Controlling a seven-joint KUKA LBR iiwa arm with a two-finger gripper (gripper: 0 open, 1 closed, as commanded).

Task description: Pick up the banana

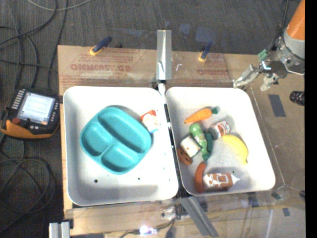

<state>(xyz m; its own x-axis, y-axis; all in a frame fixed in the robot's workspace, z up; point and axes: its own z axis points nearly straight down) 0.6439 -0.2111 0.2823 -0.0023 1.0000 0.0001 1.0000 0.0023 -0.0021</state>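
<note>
1. The banana you are after is a smooth yellow crescent, lying in the right bin near its right wall, just right of a small jar.
2. The claw hangs outside that bin's top right corner, its fingers spread apart with nothing between them.
3. Around the banana you see a tapered orange carrot, a green bottle and a labelled pouch; the label is too small to read.
4. The left bin holds a teal divided tray, glossy with rounded compartments.
5. The cardboard behind bears faint red print you cannot make out.
</note>
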